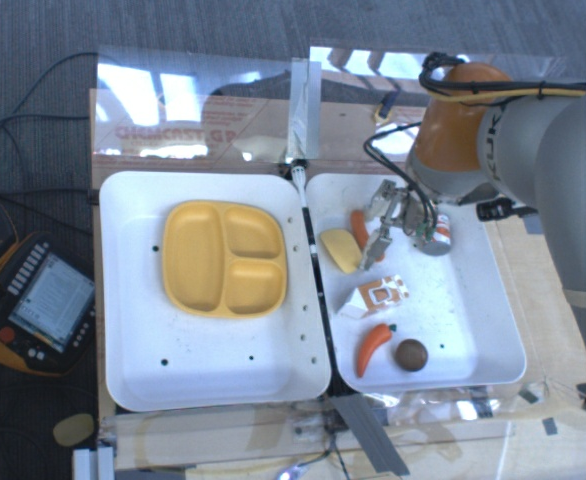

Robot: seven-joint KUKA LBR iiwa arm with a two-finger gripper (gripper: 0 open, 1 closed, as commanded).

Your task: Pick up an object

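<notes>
The arm (533,158) runs off the right edge, so you can't see where it comes from, and the gripper (381,230) sits over an orange thing (358,225) that's mostly covered, no telling what it is. There's a small can-looking object (437,234) tucked under the wrist, half hidden and too blurry to read, and the print on the little carton (384,293) is too small to make out. The handheld screen unit (33,303) on the floor is cut off at the left edge.
</notes>
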